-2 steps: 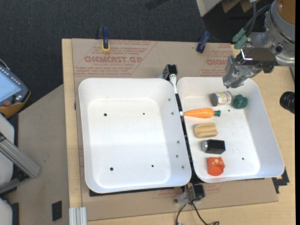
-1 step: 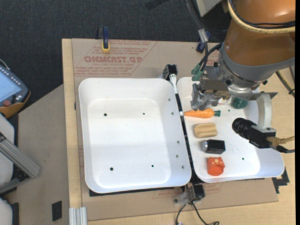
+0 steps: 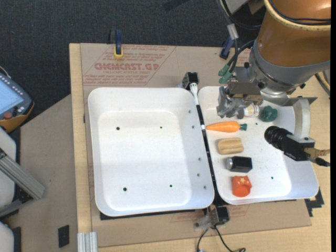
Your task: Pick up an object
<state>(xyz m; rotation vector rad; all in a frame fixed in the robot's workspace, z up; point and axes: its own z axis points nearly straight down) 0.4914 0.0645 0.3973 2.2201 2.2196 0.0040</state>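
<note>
Arm (image 3: 294,30): grey and orange bulk, reaching in over the far end of the right bin (image 3: 278,175). Gripper (image 3: 232,109) hangs low there, just above the bin floor. How wide it stands: cannot tell at this angle. Nothing visibly in its hold.

Progress, my reading: approach stage. No object lifted; the grasp and the lift are both left to do.

Candidates, all in the right bin, all lying on its floor:
- carrot (image 3: 224,126), lying crosswise just in front of the gripper, closest of the lot
- tan block (image 3: 230,145), next toward the near side
- black box (image 3: 240,164), silver at one end
- red piece (image 3: 241,186), near the front rim
- green piece (image 3: 270,113), small, beside the gripper at the far end

Surroundings: dark carpet (image 3: 47,20) all round. Brown board (image 3: 131,67) with red print under both bins, held by a blue clamp (image 3: 118,40) at its far edge. Left bin (image 3: 142,151) shows bare white floor with a few dark holes. Bins touch along a shared edge.
</note>
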